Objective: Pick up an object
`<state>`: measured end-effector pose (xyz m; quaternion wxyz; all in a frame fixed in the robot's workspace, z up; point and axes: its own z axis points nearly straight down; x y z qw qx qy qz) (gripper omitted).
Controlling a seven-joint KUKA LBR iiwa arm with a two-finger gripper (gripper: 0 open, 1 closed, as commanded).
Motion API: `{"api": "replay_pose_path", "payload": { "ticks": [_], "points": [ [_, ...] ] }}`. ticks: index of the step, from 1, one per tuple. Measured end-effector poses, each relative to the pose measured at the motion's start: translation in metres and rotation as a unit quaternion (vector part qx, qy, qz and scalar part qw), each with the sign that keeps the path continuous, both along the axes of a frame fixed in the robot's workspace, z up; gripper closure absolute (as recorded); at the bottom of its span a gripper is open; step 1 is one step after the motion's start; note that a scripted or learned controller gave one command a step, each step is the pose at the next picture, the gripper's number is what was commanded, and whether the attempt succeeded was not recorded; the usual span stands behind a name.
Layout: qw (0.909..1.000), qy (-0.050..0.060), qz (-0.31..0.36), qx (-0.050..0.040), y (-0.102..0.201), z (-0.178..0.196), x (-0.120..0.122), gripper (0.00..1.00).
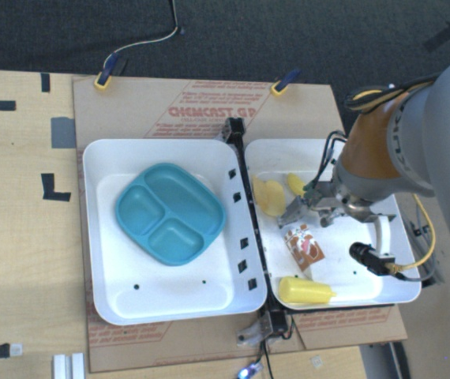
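The end effector (310,208) hung in the right bin (399,290), fingers apart, holding nothing, just above a red snack packet (305,245) near the bin's middle.

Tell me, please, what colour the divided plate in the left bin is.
Teal blue, as the camera view shows: the divided plate.

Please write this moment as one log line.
gripper: in right bin, over packet | grasp: none seen | tray: left bin
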<state>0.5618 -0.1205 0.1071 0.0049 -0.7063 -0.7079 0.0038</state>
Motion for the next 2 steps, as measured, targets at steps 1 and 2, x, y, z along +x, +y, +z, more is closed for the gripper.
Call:
{"api": "replay_pose_path", "payload": {
  "ticks": [1,2],
  "points": [
    [1.0000,-0.008,-0.001,-0.0020,0.0266,-0.0234,-0.0632,0.00],
    [1.0000,-0.004,-0.001,-0.0009,0.0255,-0.0142,-0.0623,1.00]
  ]
}}
